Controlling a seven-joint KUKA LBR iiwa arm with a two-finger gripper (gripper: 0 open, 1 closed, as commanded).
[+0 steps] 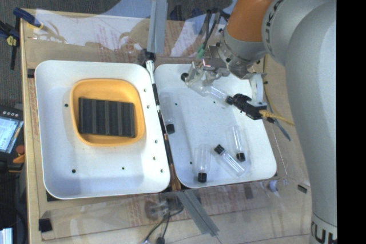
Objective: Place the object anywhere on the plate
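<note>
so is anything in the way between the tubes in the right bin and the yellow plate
Only the two bins' raised rims, which meet between them. The clear tubes lie in the right bin; the yellow plate sits in the left bin with a dark ridged insert on it. Nothing else visible stands between.

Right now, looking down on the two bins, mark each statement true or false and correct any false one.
1. The yellow plate lies in the left bin. True.
2. Clear tubes with black caps lie on the plate. False: they lie in the right bin.
3. The gripper hangs over the right bin's far end. True.
4. The plate carries a dark ribbed insert. True.
5. The arm reaches over the left bin. False: it is over the right one.
</note>
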